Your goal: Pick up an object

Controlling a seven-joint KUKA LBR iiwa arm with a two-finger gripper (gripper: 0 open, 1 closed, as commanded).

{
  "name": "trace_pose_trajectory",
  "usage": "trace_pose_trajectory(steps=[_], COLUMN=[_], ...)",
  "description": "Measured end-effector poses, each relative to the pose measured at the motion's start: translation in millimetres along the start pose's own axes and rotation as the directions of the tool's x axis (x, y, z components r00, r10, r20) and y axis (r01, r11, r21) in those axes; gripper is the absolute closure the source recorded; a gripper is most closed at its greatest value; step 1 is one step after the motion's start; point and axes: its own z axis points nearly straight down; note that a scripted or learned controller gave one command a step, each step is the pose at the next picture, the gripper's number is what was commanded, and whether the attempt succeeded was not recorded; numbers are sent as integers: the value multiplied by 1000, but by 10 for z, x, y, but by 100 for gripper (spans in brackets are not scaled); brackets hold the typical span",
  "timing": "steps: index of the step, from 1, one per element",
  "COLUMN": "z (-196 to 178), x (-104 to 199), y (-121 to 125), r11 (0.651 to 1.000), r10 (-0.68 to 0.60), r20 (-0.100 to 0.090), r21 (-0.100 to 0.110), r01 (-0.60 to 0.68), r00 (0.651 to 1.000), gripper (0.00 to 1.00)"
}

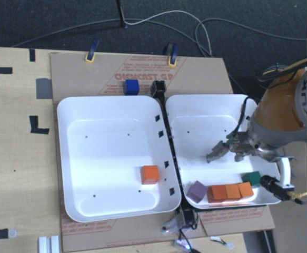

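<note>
My gripper (228,156) hangs over the middle of the right bin (206,105), its two fingers spread open with nothing between them. Along that bin's front wall lie a purple cube (197,191), a row of orange blocks (230,193) and a green block (252,178), all a little below and to the right of the fingertips. In the left bin (79,115) an orange cube (150,174) sits near the front right corner.
A blue cube (131,86) rests on the cardboard behind the bins, beside a black clip (158,88) on the divider. Cables run across the dark floor at the back. The arm's orange band (279,107) rises over the right bin's right edge.
</note>
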Motion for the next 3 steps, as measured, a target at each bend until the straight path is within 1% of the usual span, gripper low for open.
trace_pose_trajectory(steps=[1,2,3], z=[563,438,-183], x=[100,94,78], y=[11,23,54], r11=[1000,1000,1000], r10=[-1,0,0], r20=[0,1,2], r21=[-1,-5,-11], r01=[1,1,1], r00=[1000,1000,1000], gripper=[0,100,100])
